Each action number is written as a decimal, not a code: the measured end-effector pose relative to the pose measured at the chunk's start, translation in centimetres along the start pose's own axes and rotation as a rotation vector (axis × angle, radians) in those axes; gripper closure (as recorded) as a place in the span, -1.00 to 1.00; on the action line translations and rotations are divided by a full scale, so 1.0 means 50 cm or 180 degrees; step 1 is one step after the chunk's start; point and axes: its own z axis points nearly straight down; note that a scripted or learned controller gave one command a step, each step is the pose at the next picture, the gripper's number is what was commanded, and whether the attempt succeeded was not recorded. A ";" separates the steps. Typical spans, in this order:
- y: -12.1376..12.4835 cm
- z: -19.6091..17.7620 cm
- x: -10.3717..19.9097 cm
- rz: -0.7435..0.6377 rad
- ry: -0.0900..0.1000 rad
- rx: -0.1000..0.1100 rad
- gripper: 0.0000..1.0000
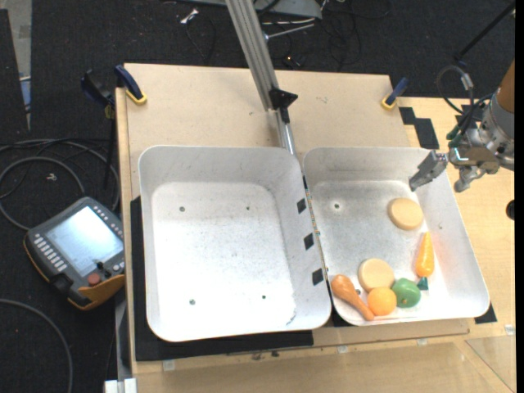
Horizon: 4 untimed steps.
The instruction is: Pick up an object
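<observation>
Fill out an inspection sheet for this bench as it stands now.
Surface: wooden bench bearing the left bin and the right bin.
Job's things: all in the right bin: pale disc, second pale disc, orange carrot, orange ball, green fruit, orange gourd.
Clutter: nothing seen.
Grippers: gripper open, over the right bin's far right corner, holding nothing.
Cables: black cables on the floor, left.
Surroundings: handheld controller on the floor; clamps at bench corners; metal pole.
</observation>
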 end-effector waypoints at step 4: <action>-0.007 0.267 0.007 0.0011 0.0003 0.0004 -1.00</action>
